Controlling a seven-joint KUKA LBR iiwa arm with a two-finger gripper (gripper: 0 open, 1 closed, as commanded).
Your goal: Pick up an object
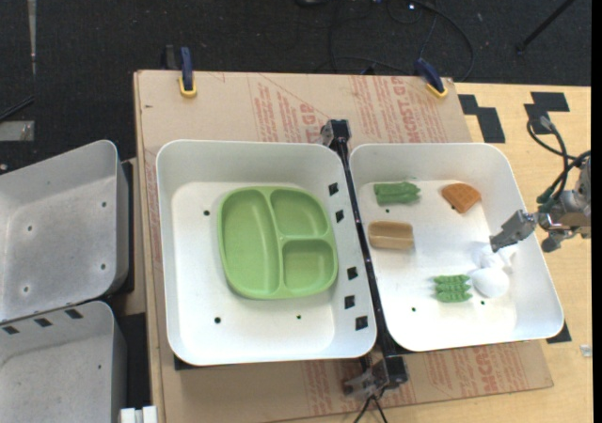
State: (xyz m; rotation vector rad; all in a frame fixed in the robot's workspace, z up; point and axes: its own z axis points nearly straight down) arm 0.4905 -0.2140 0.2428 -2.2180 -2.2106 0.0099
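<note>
White plastic, 2 shallow bins side by side on the surface. Take the right bin [527,224] as your landmark. The left bin [188,224] beside it carries a green divided plate [278,242]. Inside the right bin you have 5 items: a green piece [396,193] at its far left, an orange-brown piece [461,195] at its far right, a tan block [390,236] against its left wall, a second green piece [452,289] toward its near side, and a white rounded object [490,278] just right of that.

The hand [513,231] sits at the bin's right wall, reaching in over the rim. You cannot tell from this angle whether it is wide or narrow; nothing is visibly held.

The white object is the closest candidate, lying just below and left of the hand, apparently very near its tip. To do this step well, centre over the white object before descending, keep off the right wall, and avoid nudging the green piece beside it. A rounded body may roll out, so close squarely across its middle.
</note>
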